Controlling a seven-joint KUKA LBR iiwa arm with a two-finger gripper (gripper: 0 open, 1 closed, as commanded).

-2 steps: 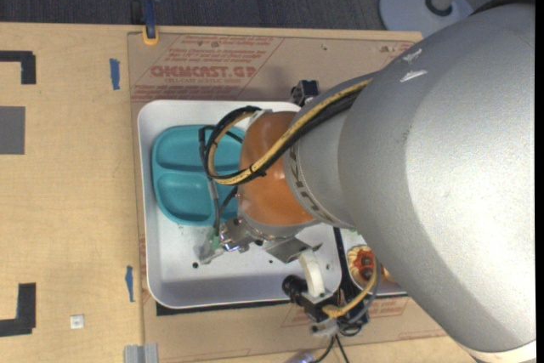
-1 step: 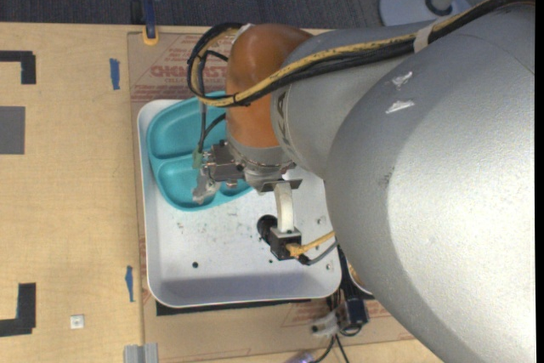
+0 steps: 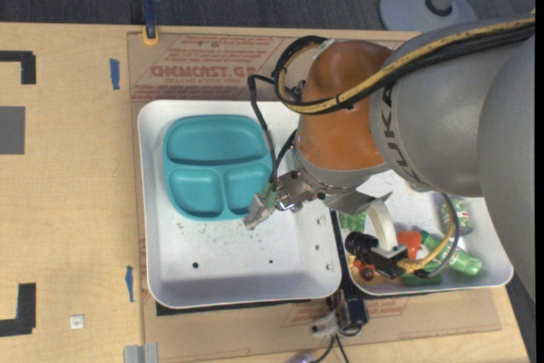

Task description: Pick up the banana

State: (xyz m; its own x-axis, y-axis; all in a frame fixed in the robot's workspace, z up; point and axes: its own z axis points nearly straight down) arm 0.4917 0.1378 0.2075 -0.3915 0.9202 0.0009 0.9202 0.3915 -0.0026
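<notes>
My gripper (image 3: 259, 212) hangs low over the left bin (image 3: 170, 268), right at the lower right corner of a teal divided plate (image 3: 212, 161). The grey arm and its orange band cover the middle of the view and most of the right bin. A yellow curved piece (image 3: 432, 254), which may be the banana, lies among the clutter in the right bin (image 3: 497, 272), well to the right of my gripper. I see nothing yellow at the gripper.
The right bin also holds a green object (image 3: 465, 265), an orange piece (image 3: 409, 241), a black piece (image 3: 364, 246) and a white piece (image 3: 379, 222). Black cables loop around the wrist. A wooden bench surrounds both bins.
</notes>
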